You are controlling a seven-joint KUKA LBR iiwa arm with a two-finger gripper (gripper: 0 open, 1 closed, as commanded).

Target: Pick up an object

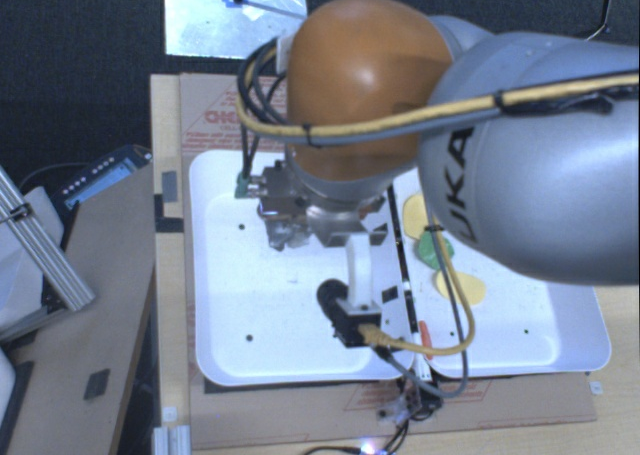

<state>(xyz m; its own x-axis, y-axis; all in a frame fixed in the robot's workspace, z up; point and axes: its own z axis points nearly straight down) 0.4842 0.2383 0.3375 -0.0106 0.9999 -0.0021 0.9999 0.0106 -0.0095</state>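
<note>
1. Closest to the lens looms the arm (530,153), its orange band (365,73) hiding much of the bench.
2. Below the band, the gripper (297,220) hangs over the left bin (230,283). The wrist hides it, so I cannot tell whether it is spread or closed, and I see nothing held in it.
3. By my reckoning the pick is not yet done: every loose thing I can see lies in the right bin (560,338), just past the divider and apart from the gripper.
4. The likeliest targets are a green object (430,248) with a yellow piece (468,290) just beside it, and a small orange-red sliver (424,329) by the divider.
5. Lying flat, the yellow piece has its long axis roughly across the view. The green object seems to run from the far side toward the near rim, though the arm covers part of it.
6. Left to do: reach over to the right bin, come down, close, lift.
</note>
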